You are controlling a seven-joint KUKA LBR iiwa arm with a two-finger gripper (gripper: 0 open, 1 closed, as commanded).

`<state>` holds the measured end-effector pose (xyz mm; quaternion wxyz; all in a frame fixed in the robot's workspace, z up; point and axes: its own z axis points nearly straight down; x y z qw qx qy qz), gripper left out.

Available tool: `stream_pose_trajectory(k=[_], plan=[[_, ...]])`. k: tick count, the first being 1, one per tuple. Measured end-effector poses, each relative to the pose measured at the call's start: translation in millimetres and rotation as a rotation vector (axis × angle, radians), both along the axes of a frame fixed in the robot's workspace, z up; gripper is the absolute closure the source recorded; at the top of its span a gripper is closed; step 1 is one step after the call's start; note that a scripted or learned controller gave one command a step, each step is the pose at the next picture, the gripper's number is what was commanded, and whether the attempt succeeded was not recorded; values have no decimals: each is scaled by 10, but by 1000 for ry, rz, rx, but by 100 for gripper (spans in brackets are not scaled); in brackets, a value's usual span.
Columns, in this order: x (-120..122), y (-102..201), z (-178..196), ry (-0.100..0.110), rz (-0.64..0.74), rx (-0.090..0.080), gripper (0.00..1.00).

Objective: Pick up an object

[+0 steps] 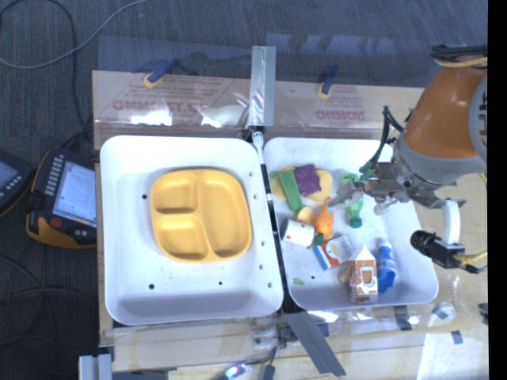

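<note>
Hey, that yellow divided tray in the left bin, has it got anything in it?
Empty. The yellow divided tray lies flat in the left bin, and all three compartments show bare yellow plastic.

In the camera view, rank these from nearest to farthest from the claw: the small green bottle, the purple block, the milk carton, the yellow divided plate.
1. Small green bottle: right beside the claw, in the right bin.
2. Purple block: to the claw's left in the view, same bin.
3. Milk carton: near the right bin's front edge.
4. Yellow divided plate: in the left bin, farthest.
</note>
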<state>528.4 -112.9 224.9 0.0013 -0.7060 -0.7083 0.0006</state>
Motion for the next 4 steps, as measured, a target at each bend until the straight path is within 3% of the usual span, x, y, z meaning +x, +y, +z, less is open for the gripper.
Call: stream_pose_trajectory(k=[1,2,3,4], plan=[[-237,-73,1209,-3,-133,-5,0],[182,262,108,2,-276,-3,0],[402,71,-1308,1,-255,-1,0],[511,75,-1343,-11,-62,-6,0]])
